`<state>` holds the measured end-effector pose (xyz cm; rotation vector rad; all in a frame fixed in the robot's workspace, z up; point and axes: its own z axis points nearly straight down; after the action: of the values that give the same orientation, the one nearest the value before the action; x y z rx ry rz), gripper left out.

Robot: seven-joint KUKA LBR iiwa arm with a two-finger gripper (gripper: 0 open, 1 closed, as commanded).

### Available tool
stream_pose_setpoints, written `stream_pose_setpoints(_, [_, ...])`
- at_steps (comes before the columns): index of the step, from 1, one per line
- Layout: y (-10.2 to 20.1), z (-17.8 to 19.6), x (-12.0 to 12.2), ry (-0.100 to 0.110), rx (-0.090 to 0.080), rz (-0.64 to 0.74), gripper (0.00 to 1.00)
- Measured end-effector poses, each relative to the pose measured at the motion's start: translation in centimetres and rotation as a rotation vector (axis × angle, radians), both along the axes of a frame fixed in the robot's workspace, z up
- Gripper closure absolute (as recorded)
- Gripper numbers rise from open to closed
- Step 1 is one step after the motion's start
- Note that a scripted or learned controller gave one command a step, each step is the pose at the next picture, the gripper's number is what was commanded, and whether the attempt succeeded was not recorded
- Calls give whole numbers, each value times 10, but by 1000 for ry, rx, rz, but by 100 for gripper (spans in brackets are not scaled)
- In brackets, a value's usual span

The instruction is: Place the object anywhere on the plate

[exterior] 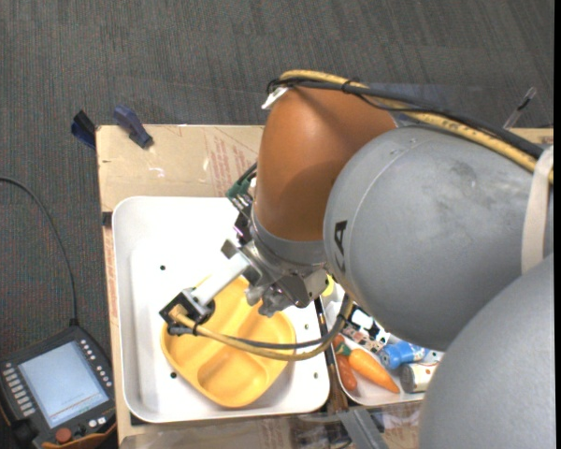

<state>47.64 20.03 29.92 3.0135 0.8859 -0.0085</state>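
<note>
Floor, far left: a teach pendant (51, 386) lies outside the work area.

The left bin (136, 251) holds the yellow, compartmented plate (229, 372) toward its lower right corner. The exposed compartments are bare.

The gripper (279, 299) hangs over the plate's upper right portion. The wrist masks it, so it cannot be told whether it is released, clenched or carrying anything.

The right bin (353, 396) holds a carrot (372, 372) and a blue item (402, 354). The carrot, judged the likely object, lies right of and below the gripper. Its long axis runs upper left to lower right. A pick calls for travel rightward across the bin divide.
</note>
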Motion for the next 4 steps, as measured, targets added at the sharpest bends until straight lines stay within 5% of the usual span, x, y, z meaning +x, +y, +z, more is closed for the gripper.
stream_pose_setpoints(1, [-38, -62, 79, 3, 0, 51, 100])
stream_pose_setpoints(2, [11, -190, 44, 4, 2, 153, 100])
stream_pose_setpoints(3, [-17, -158, 12, 5, 4, 455, 100])
stream_pose_setpoints(4, [-102, -114, 33, 2, 4, 396, 100])
